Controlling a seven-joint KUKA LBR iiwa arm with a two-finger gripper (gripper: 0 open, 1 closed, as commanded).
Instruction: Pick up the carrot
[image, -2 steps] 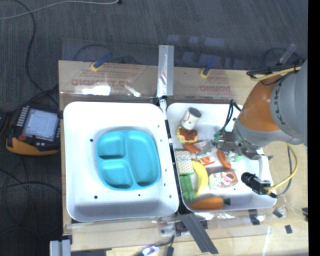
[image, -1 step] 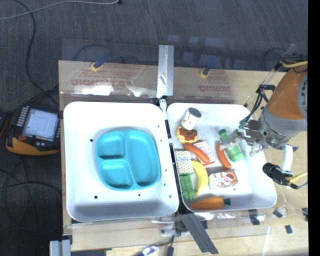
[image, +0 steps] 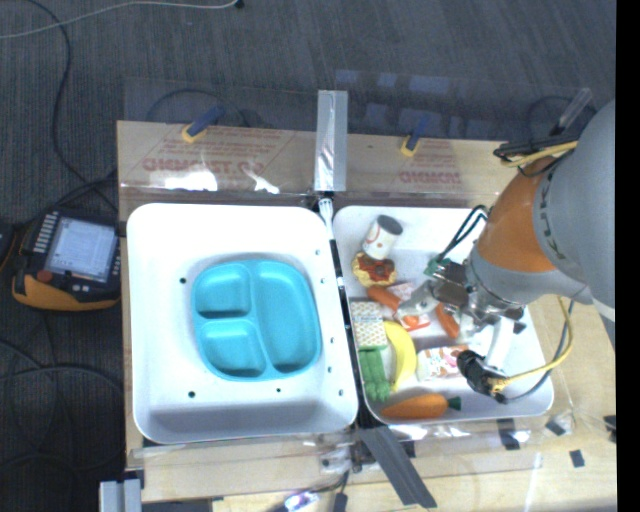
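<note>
The smooth orange toy carrot with a green stub end (image: 416, 406) is seen lying on its side along the near wall of the right-hand shallow white bin (image: 540, 395), below and a little to the left of the pincer (image: 452, 312). It is well apart from the pincer, with a small printed white packet (image: 438, 364) between the two. Just beside the carrot's upper left a yellow plastic banana (image: 401, 356) and a green ridged vegetable piece (image: 372, 372) are found.

Whether the pincer is open or closed cannot be told; its tip is lost among the clutter and the grey wrist with the orange band above it. Nothing can be confirmed as gripped.

The carrot is judged to be light, stiff, hollow plastic, not fragile, with a glossy and probably slippery skin. Its tapered, rounded form is likely to squirt out if pinched near the thin end. Hold is best taken across the thick middle, at right angles to its long axis. The bin wall close behind it and the banana at its shoulder leave little room, so a descent from straight above is thought safest.
</note>
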